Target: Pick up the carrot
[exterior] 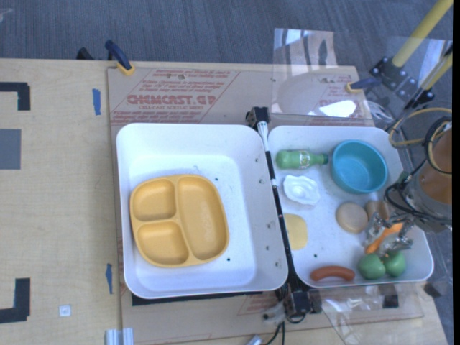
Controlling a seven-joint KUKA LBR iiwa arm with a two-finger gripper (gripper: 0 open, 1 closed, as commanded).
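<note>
One small orange carrot [382, 236], partly hidden.

Carrot [379, 238] is boxed in: gripper [386, 234] over it, green pears [382, 265] just below, tan bun [351, 217] at left. Open floor mid-bin, between egg [300, 189] and sausage [332, 272].

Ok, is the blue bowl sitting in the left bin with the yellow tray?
No, the blue bowl sits in the right bin; the yellow tray is in the left bin.
</note>
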